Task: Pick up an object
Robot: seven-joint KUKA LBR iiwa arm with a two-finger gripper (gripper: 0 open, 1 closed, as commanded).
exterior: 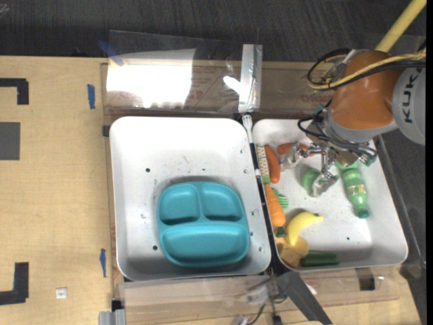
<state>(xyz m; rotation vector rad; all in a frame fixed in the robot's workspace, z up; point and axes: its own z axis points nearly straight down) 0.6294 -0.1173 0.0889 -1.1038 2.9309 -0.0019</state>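
Here, my end effector [327, 175] hung in the right bin [385, 239]; I couldn't tell its state. At its three o'clock lay the green bottle [354, 189], probably light, slick plastic. I'd grip mid-body.

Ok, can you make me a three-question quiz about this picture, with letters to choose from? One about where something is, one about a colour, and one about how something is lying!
1. Which bin holds the divided tray?
A. left bin
B. right bin
C. neither

2. What colour is that tray?
A. red
B. teal
C. yellow

3. How is the green bottle?
A. standing upright
B. lying on its side
C. on the tray

Answers:
1 A, the divided tray sits in the left bin.
2 B, it is plainly teal.
3 B, the green bottle lies flat on the right bin floor.
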